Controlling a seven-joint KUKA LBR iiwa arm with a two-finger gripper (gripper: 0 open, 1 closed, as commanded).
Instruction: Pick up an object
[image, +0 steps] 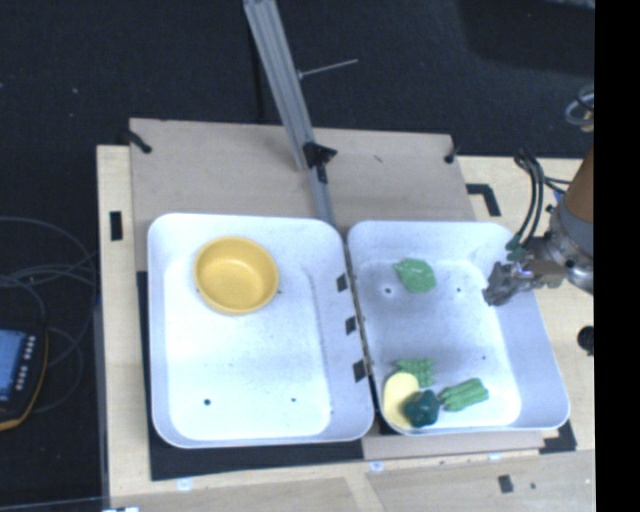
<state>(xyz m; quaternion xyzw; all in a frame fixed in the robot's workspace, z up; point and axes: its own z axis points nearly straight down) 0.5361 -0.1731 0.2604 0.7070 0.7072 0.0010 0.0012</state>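
Nearest my camera, a yellow piece (398, 393), a dark teal piece (422, 408) and two green pieces (463, 394) cluster in the right bin's (520, 340) front corner. My gripper (503, 284) hangs over that bin's right side; I cannot tell its finger state, and see nothing held. Left of it lies a light green object (414, 275). Beyond sits the left bin (250, 370) with a yellow bowl (236, 274).

A pale wooden desk (240, 160) fills the middle, with a tan board laid on top — black brackets at its corners. A grey metal rail (285, 90) slants down from the top edge. Around it lies dark floor (90, 60); cables (50, 270) trail at left beside a handheld control pendant (18, 375).
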